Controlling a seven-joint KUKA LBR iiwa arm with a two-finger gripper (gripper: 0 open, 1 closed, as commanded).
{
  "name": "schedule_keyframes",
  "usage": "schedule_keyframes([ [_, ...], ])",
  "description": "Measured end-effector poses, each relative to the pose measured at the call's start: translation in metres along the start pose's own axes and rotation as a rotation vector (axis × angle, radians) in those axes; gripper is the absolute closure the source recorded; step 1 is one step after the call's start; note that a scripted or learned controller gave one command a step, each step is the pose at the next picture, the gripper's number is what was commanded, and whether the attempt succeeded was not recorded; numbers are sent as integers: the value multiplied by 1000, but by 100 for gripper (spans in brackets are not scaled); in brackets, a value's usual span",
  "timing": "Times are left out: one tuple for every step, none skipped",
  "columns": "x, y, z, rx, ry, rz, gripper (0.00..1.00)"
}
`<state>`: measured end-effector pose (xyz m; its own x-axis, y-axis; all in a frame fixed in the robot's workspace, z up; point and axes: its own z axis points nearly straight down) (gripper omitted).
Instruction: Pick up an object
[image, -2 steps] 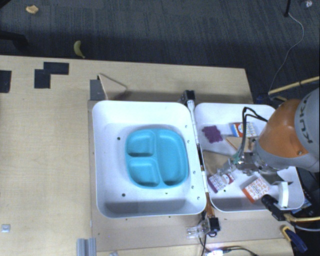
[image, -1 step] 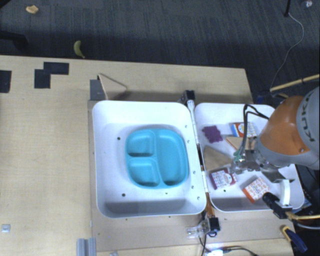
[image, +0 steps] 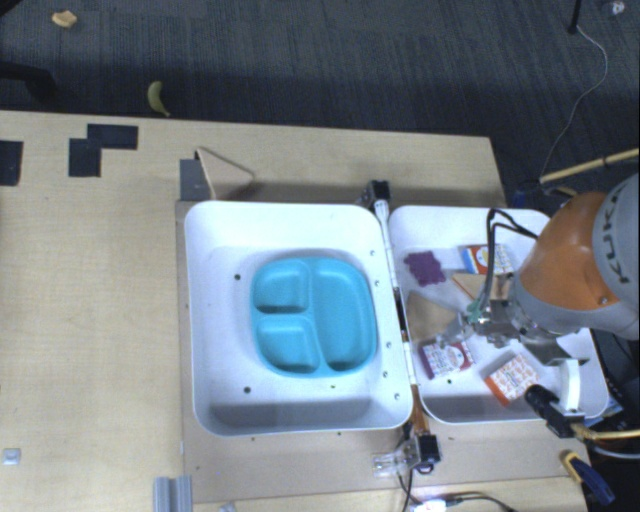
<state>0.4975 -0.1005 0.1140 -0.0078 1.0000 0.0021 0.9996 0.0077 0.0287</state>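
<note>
Hand (image: 478, 318) and wrist are being lowered into the right bin (image: 440, 408), with the orange-banded arm (image: 570, 265) covering much of that bin from the right. Whether anything is being gripped cannot be told, since the tips are being blurred against the bin floor.

The step in hand is being judged as the reach, with the pick itself not yet made. Just beside the hand, below and to its left, a small packet with dark red print (image: 445, 357) is lying flat; this is being taken as the likeliest target. Below and to the right of the hand, an orange-and-white packet (image: 512, 377) is lying near the arm. Above and to the left, a purple piece (image: 425, 267) is resting, and a small orange-and-white card (image: 477, 259) is sitting above the hand.

Well apart to the left, the left bin (image: 215, 330) is holding a blue divided tray (image: 312, 315).

For the next move, a short shift toward the chosen packet is being called for, then a closing on its thin edge, which is being judged likely to slip.
</note>
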Motion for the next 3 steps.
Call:
schedule_keyframes([
  [1, 2, -11, -4, 0, -3, 100],
  [1, 2, -10, -3, 0, -3, 0],
  [16, -5, 24, 10, -3, 5, 0],
])
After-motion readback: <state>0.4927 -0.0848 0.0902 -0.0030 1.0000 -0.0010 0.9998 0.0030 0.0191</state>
